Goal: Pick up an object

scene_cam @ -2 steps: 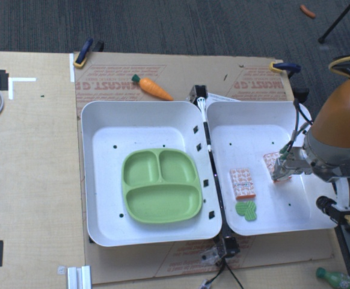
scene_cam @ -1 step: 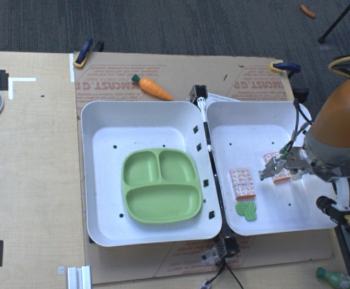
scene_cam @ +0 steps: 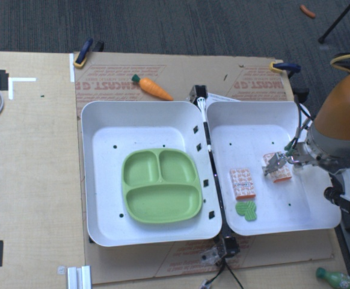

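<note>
Green divided plastic plate (scene_cam: 162, 186), smooth white bin (scene_cam: 100, 161)

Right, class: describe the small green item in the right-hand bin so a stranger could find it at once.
Start at the right bin, the one the arm reaches into. Near its front left corner, just below the pink-and-white patterned box, lies the small green item, bumpy-edged like a toy vegetable. It is the only green thing in that bin; the other green piece, the divided plate, sits in the left bin.

Robotics lab: two white bins (scene_cam: 97, 179) clamped on cardboard sheet (scene_cam: 181, 74) over plywood bench (scene_cam: 30, 179), grey carpet (scene_cam: 163, 11) beyond, toy carrot (scene_cam: 153, 87), cables (scene_cam: 220, 270), tape marks (scene_cam: 21, 81).
</note>
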